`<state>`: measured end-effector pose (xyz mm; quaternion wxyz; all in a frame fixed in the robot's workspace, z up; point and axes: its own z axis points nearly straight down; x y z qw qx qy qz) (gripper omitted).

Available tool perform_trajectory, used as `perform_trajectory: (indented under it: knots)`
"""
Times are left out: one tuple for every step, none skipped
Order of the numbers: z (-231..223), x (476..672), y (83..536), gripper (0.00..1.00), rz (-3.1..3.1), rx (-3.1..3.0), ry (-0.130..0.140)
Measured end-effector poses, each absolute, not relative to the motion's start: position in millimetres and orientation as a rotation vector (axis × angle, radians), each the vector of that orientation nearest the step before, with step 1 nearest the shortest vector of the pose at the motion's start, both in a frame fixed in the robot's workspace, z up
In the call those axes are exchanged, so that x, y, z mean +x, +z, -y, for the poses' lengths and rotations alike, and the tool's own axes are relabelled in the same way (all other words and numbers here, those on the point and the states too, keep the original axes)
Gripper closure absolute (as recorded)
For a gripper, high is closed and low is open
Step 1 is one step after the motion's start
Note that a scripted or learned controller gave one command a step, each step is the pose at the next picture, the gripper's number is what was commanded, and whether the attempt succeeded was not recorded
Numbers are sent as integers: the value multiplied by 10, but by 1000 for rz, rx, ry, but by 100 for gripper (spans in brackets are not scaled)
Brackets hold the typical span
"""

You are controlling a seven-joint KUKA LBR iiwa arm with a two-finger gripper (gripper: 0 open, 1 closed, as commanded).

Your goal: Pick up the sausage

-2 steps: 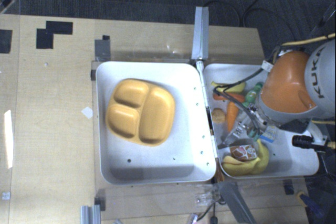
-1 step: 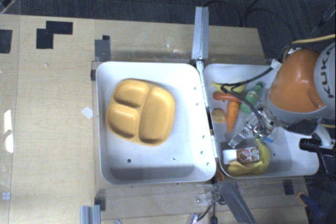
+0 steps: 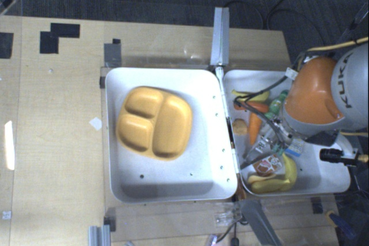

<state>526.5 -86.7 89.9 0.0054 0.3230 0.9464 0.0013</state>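
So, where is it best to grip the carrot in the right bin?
Probably the carrot at its middle, from straight above, closing across its width: it lies flat, lengthwise away from the camera, and the bin wall is close on its left.

The sausage (image 3: 259, 108) appears as a reddish-brown, elongated piece lying nearly level in the right bin's upper left part, right of frame centre, partly hidden among other items.

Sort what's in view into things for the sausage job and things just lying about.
Job: tool; reddish piece, perhaps the sausage, hard to tell; right bin.
Lying about: carrot; banana; yellow tray; left bin.
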Motion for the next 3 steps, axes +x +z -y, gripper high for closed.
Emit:
perform_trajectory:
  knots:
    - [839, 5631, 899, 0, -2998, 898, 3]
    - [988, 6542, 895, 0, -3078, 779, -12]
    - [1030, 6551, 1622, 0, -2984, 957, 3]
